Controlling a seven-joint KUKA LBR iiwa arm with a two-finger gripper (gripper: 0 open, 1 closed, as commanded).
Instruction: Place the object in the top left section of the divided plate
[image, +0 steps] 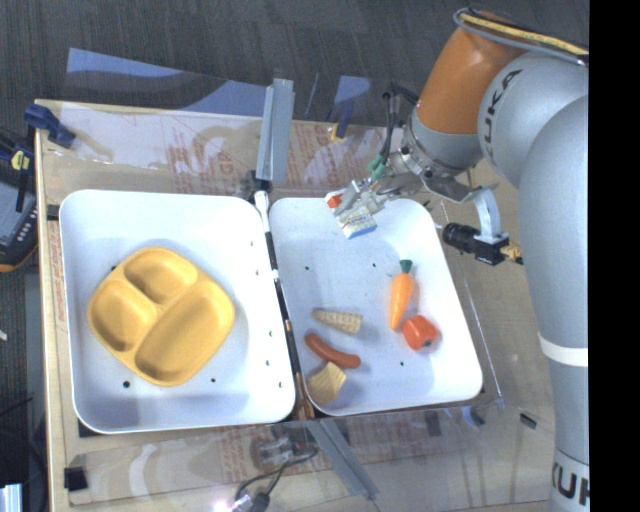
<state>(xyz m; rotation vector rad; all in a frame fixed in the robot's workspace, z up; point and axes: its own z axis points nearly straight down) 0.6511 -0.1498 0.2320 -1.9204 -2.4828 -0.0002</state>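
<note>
White bins first, biggest things on the bench: left bin (75, 300) holds just the yellow divided plate (162, 315), lying tilted w/ its two small sections toward upper left and the big section toward lower right. All three sections look bare, incl. the top left one, so nothing's been delivered yet.

Right bin (455, 370) carries the loose stuff. Grey arm w/ orange band (462, 75) reaches in from the right over that bin's top edge. Gripper (360, 212) sits at the upper part of the right bin, and can't tell whether it's clamped or spread; a small white/blue bit w/ red by it shows at the tip, but whether that's an object in the grip or part of the tool, can't say.

Bin contents, bigger to smaller approx: carrot (401, 298) upright-ish near the right wall; sausage (332, 351) lower centre; corn piece (338, 320) just above the sausage; red pepper (421, 332) just beside the carrot's lower end; tan wedge (327, 381), maybe bread or cheese, near the bottom left corner, just below the sausage.

Judgement on progress: early. Which item is "the object" isn't settled from this view; no toy food item is visibly lifted. Left to do: secure pick, carry across the divider between bins, release into the plate's top left section.
</note>
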